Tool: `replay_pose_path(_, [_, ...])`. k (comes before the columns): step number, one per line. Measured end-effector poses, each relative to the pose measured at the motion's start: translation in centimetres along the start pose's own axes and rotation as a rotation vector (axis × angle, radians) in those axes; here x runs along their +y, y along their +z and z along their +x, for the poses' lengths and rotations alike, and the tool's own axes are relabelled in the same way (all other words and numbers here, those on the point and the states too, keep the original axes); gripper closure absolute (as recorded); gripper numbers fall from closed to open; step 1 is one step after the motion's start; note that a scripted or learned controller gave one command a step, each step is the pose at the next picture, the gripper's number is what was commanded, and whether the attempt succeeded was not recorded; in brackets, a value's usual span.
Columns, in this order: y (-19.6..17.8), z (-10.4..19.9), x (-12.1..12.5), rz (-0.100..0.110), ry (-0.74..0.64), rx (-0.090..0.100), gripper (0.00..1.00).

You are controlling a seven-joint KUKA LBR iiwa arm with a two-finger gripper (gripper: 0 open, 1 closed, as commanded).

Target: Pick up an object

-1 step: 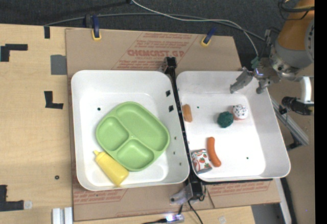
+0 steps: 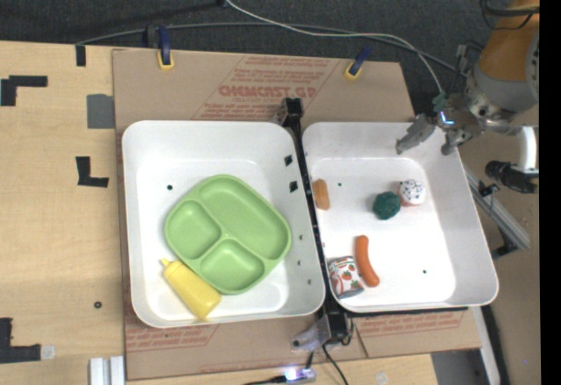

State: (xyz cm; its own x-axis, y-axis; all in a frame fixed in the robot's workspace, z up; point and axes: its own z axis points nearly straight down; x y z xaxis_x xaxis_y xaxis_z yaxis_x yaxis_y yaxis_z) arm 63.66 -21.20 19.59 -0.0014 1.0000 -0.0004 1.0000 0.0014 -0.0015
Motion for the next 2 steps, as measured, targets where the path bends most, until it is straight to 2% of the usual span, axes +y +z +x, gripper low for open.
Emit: replay_pose_path(2, [9.3, 0.0, 0.9, 0.004, -0.001, 0.000, 0.00])
